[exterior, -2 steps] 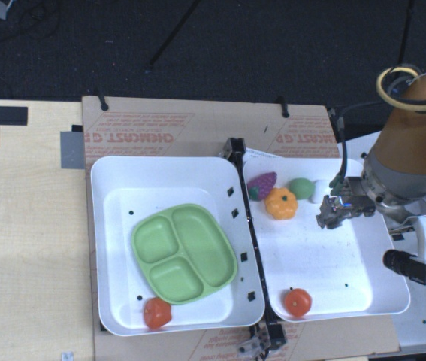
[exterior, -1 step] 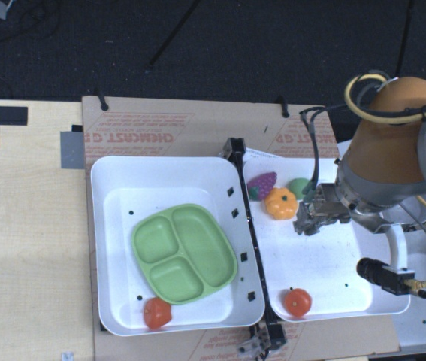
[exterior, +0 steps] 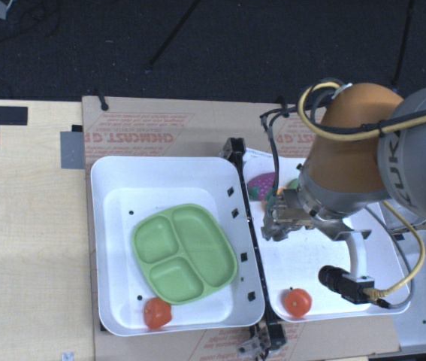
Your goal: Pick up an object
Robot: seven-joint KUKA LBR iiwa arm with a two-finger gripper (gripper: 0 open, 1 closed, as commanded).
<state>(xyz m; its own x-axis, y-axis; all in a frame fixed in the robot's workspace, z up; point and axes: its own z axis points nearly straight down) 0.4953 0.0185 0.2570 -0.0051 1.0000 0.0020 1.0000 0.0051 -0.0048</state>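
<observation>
The gripper [exterior: 274, 228] is hanging over the upper left part of the right bin [exterior: 393, 277], and whether it is grasping anything cannot be told from this slant. A purple object [exterior: 260, 183] is lying just beside it, toward the bin's top left corner. 1 red ball [exterior: 297, 301] is resting near that bin's front edge. The left bin [exterior: 115, 201] is holding a green 3-compartment plate [exterior: 184, 253], with another red ball [exterior: 158, 313] sitting just below it.
</observation>
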